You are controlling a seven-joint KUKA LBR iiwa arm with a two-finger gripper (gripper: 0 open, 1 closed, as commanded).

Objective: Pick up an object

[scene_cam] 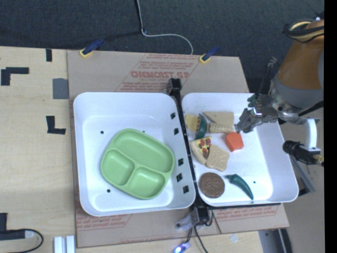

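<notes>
The right bin [274, 162] holds several toy foods: an orange block [234, 141], a tan bread slice [220, 121], a yellow piece [190, 123], a pizza slice [201, 146], a tan cracker [217, 157], a round brown cookie [211, 184] and a green pepper [241, 185]. My gripper [246, 122] hangs over the upper right part of this bin. It is just up and to the right of the orange block, beside the bread slice. Nothing visibly hangs from it.
A green divided plate [138, 163] lies in the left bin [89, 115]. Black clips [179, 157] run along the wall between the two bins. A cable [158, 34] crosses the dark floor behind the bench.
</notes>
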